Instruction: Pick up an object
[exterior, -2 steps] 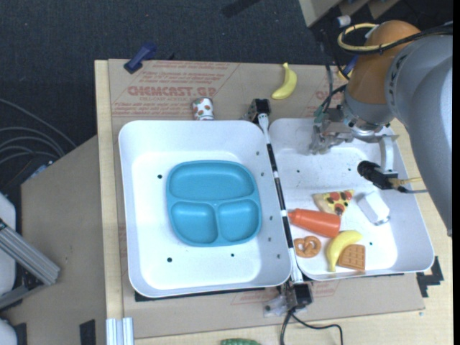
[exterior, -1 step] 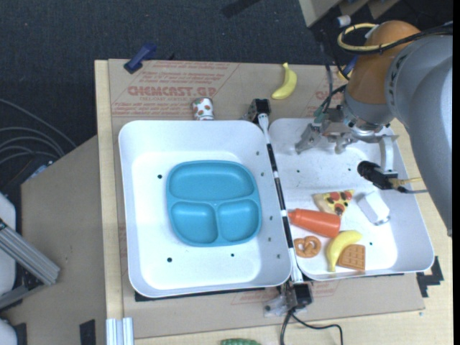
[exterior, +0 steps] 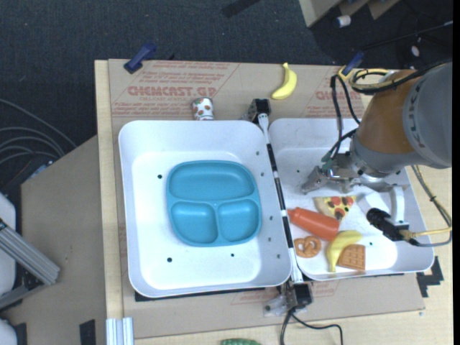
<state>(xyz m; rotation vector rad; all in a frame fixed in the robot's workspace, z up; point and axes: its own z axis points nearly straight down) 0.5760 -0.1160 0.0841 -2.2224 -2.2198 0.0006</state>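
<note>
The likeliest target is the small flat pizza-slice toy (exterior: 338, 205), yellow with red spots, lying in the right white bin (exterior: 302, 139) just below the gripper (exterior: 327, 177). Beside it to the left lies an orange-red carrot-shaped toy (exterior: 314, 221); below that sit a brown pretzel toy (exterior: 307, 247), a yellow banana toy (exterior: 341, 245) and a tan toast-like square (exterior: 352, 257), the last two touching. These pieces are crowded into the bin's near half.

The gripper hangs low over the bin floor, its metal fingers pointing toward the bin's left wall; whether they are apart or together I cannot tell, and nothing is visibly caught between them.

The risk, as I judge it, is the crowding: the slice is thin and lies flat, so the fingers may slide over it or nudge the carrot instead.

The left white bin (exterior: 136, 192) holds a blue three-compartment plastic tray (exterior: 213, 201). On the desk (exterior: 237, 85) behind the bins lies a second yellow banana (exterior: 285, 83).
</note>
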